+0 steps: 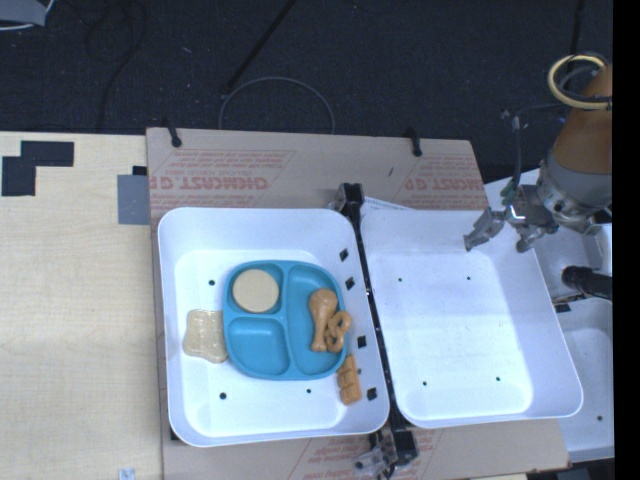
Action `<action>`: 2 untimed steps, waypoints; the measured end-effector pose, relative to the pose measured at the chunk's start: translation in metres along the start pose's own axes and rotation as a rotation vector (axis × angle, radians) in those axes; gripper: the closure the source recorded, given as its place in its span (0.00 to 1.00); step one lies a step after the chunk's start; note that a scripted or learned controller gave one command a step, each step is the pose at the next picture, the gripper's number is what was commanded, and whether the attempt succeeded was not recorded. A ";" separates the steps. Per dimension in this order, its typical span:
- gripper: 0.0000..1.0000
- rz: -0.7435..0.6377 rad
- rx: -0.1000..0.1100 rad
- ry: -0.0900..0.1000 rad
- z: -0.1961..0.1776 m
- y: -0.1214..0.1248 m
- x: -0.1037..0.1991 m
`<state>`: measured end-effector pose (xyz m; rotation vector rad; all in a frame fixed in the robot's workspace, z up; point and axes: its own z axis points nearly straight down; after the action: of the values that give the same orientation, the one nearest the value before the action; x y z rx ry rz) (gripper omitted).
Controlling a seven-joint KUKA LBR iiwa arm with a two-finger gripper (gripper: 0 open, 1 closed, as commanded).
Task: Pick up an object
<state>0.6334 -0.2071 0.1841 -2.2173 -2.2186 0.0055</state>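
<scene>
A blue divided plate [262, 353] lies in the left bin [190, 238]. A round tan disc [255, 290] sits in its upper left compartment. A tan drumstick-shaped piece [322, 313] and a small pretzel shape [340, 328] lie in its right compartment. A pale bread-like piece [205, 335] rests on the bin floor just left of the plate. A small brown lump [349, 380] sits off the plate's lower right corner. My gripper [503, 236] hangs over the right bin's far right corner, open, with nothing between its fingers, far from all the objects.
The right bin [470, 338] adjoins the left one along a black clip-lined divide [362, 308]. Both stand on a cardboard sheet [300, 168]. The arm's grey body and orange band [585, 138] rise at the right edge. A light wooden surface [70, 318] extends to the left.
</scene>
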 end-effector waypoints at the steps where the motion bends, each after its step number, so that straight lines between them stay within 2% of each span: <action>1: 0.00 0.001 0.002 0.001 0.064 0.000 -0.002; 2: 0.00 -0.001 -0.002 0.000 0.098 0.000 -0.001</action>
<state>0.6325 -0.2079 0.0860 -2.2171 -2.2208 0.0038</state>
